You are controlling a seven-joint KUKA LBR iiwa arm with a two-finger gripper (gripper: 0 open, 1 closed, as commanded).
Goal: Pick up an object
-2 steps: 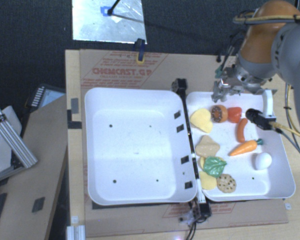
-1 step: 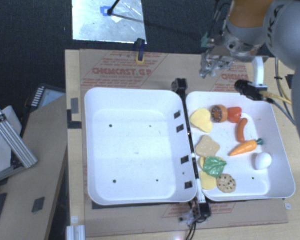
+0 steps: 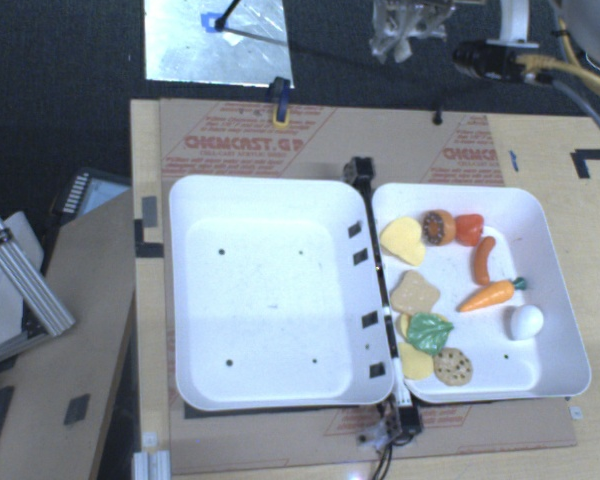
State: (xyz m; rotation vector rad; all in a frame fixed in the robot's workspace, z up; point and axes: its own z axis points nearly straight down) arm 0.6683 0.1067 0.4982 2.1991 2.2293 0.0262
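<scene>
The right bin (image 3: pixel 546 248) holds several toy foods. A yellow slice (image 3: pixel 403 240), a chocolate donut (image 3: pixel 438 228) and a red piece (image 3: pixel 468 228) lie along its far side. A sausage (image 3: pixel 482 260), a carrot (image 3: pixel 488 295) and a white egg (image 3: pixel 525 321) sit toward the right. A toast slice (image 3: pixel 414 293), a green leaf (image 3: pixel 430 330) and a cookie (image 3: pixel 452 366) lie near the divider. My gripper (image 3: pixel 408 28) hangs high beyond the bench's far edge, well away from both bins, with nothing visibly in it.
The left bin (image 3: pixel 270 298) sits beside the right one. A shiny foil sheet (image 3: pixel 215 23) lies at the far left, and a yellow clamp (image 3: pixel 280 108) sits on the board's far edge. An aluminium frame (image 3: pixel 20 278) stands at the left. Cables (image 3: pixel 540 68) run at the top right.
</scene>
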